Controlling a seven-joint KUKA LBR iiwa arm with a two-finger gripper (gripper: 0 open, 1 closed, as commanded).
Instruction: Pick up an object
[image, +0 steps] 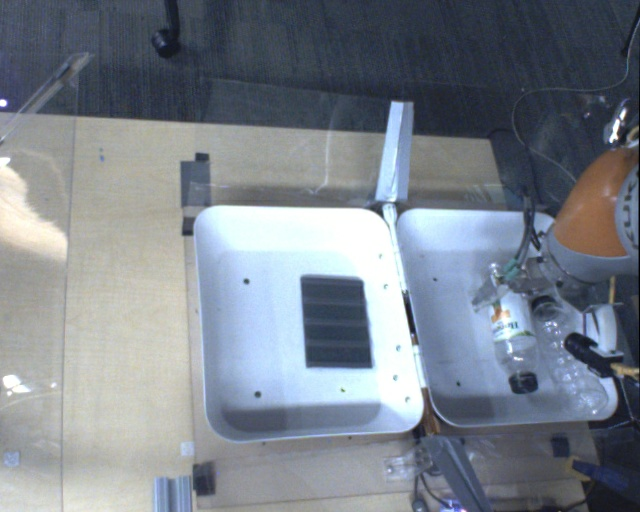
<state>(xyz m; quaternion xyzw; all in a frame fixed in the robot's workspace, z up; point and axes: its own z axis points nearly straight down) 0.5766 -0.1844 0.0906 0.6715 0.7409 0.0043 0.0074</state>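
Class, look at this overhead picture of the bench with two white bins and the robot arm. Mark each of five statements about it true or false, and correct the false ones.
1. A dark ridged rectangular pad lies in the left bin. True.
2. A clear plastic bottle lies in the left bin. False: it lies in the right bin.
3. The arm comes in from the right side of the view, over the right bin. True.
4. The bottle's dark cap points toward the far edge of the bench. False: the cap is at the bottle's near end, toward the bottom of the view.
5. The two bins stand far apart, with bare bench between them. False: they sit side by side, their inner edges meeting.
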